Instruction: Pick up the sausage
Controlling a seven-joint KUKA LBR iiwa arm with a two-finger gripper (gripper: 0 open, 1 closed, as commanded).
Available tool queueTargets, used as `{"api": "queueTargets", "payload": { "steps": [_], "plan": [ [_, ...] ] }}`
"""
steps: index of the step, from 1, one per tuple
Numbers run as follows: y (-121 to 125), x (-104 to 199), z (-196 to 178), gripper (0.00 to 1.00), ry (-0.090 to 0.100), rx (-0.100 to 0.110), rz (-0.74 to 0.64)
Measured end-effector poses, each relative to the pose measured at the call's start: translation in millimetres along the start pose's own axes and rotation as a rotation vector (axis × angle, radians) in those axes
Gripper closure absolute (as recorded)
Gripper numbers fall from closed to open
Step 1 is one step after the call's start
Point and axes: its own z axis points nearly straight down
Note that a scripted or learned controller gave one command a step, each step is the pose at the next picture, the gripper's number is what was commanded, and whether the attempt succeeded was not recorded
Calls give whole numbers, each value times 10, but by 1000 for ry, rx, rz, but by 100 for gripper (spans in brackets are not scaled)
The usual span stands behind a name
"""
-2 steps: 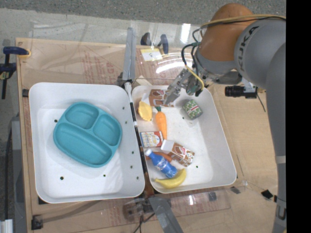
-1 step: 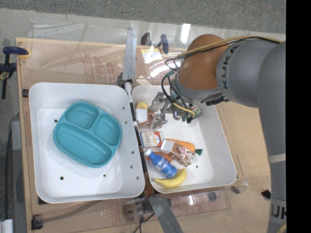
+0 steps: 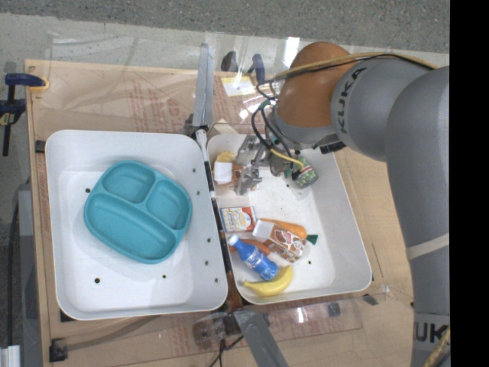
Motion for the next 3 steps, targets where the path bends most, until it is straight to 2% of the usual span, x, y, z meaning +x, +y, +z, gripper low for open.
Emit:
{"api": "queueTargets", "payload": {
  "steps": [1,2,3],
  "plan": [
    [56,65,-690,100,-7,-9,291],
    [808,346,-869,100,1,-10,553],
    [807,346,-871,0,1,-10,553]
  ]
}}
